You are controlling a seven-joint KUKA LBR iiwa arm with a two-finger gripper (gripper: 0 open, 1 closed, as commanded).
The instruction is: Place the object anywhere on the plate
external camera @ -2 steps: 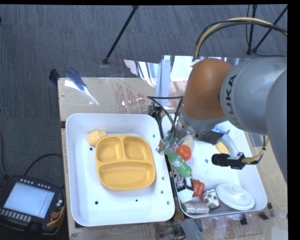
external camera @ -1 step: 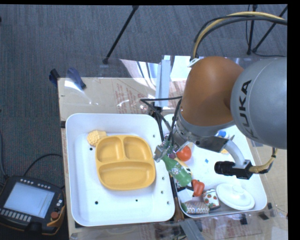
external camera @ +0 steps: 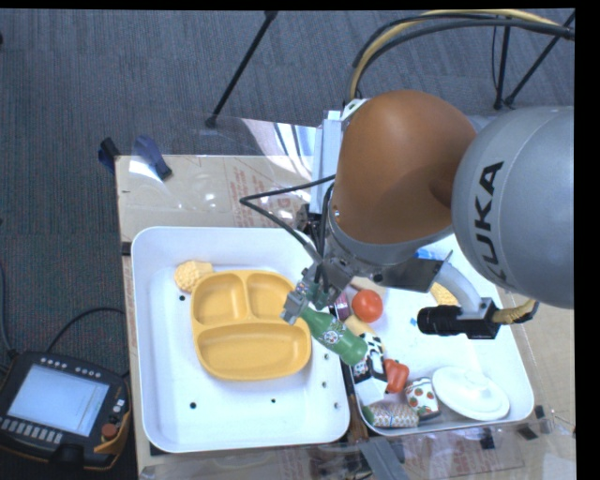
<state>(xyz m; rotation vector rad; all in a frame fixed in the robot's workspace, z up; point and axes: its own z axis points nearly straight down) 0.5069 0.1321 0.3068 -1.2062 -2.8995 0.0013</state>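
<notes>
Grey KUKA arm (external camera: 525, 202), bulky and rounded, smooth matte shell. Carries a wide orange band (external camera: 403, 164) above the wrist, dome-shaped and glossy, catching soft highlights. Bears large black letters on the grey casing, "UKA" legible, first letter cut off by the curve. Narrows below the orange part into a grey metal flange ring. Ends in a small gripper (external camera: 305, 302) of dull grey metal, with angular parts. Trails thin black cables (external camera: 277, 211) looping from the wrist, plus yellow and black hoses (external camera: 441, 21) arching overhead. Sprouts a black cylindrical fitting (external camera: 455, 322) on a pale bracket.
</notes>
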